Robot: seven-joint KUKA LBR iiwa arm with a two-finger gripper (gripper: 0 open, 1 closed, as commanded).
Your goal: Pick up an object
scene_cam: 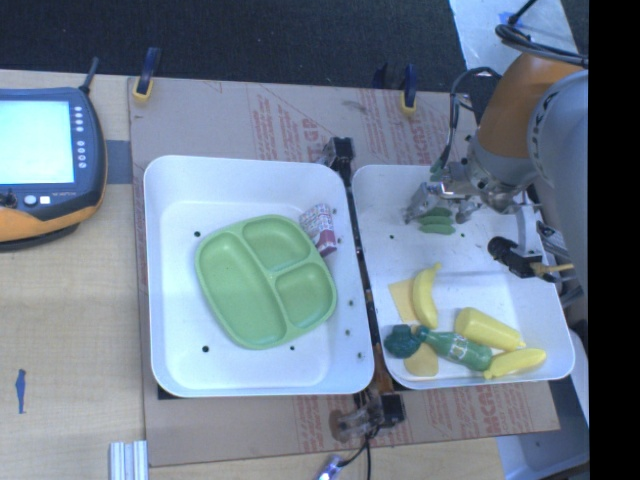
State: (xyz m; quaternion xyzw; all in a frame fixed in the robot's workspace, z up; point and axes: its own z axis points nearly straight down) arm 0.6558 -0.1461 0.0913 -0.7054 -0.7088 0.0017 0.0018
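Divided plate (266,281) and small can (320,228) in left bin (170,183), toy foods (462,340) clustered in right bin (385,183), tablet (45,163) far left

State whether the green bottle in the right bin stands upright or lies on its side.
On its side. The green bottle lies flat on the floor of the right bin, its length running across it, between the banana and a yellow piece.

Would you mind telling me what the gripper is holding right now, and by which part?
It cannot be told. The gripper sits low over a small green object in the right bin, but the view does not settle a hold.
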